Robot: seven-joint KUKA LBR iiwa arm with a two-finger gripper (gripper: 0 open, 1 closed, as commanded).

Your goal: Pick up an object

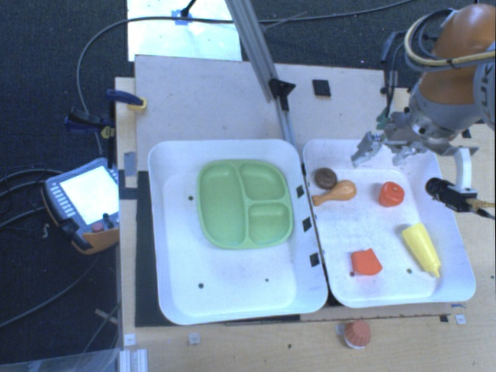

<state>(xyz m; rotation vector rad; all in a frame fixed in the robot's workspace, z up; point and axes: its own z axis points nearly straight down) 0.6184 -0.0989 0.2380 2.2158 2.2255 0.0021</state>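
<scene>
Hovering over the far edge of the right bin [465, 281], my gripper [385, 150] hangs with its fingers spread apart and nothing between them. No object is picked yet; every candidate lies on the bin floor below and nearer the camera than I am.

Closest to me is the red round piece [391, 194], toward the far right part of the bin. My worry with it is that it looks rounded, so the fingers could push it aside instead of closing around it. The wooden pear-shaped piece [335, 193] lies near the bin's left wall, with a dark brown round piece [325, 178] touching or just beside its far end; a descent there could catch both, or jam a finger against the wall. The yellow cone-like piece [421, 248] sits close to the right wall, where a finger might strike the rim. The orange block [366, 263] lies near the front edge, apart from the others.

The left bin [167, 285] carries a green divided plate [245, 203], its compartments bare.
</scene>
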